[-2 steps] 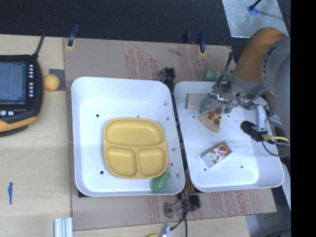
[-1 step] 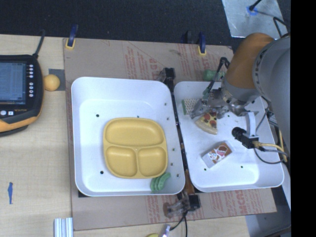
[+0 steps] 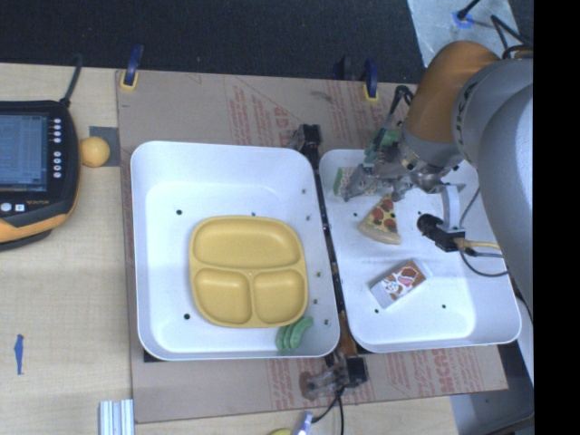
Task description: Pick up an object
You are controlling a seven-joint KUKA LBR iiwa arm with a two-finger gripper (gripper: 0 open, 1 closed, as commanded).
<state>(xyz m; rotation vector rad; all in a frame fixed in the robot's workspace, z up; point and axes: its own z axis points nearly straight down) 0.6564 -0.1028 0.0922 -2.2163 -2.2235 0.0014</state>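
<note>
My gripper [image 3: 373, 185] is low over the far left part of the right bin [image 3: 471, 320], with the grey arm and its orange band [image 3: 453, 80] behind it. A toy pizza slice [image 3: 382, 222] lies just in front of the gripper, apart from it. A small green object [image 3: 339, 181] sits at the bin's left wall, close beside the gripper. Nearer the front lies a small brown and white packet [image 3: 399, 284]. In the left bin [image 3: 154, 243] rests a yellow divided plate [image 3: 246, 270], with a green toy [image 3: 294, 335] at its front right corner.
A black cable connector [image 3: 437, 231] hangs off the arm over the right bin. A handheld control pendant [image 3: 32, 170] and an orange ball [image 3: 94, 150] lie on the bench to the left. Clamps [image 3: 131, 66] hold the cardboard sheet at the back.
</note>
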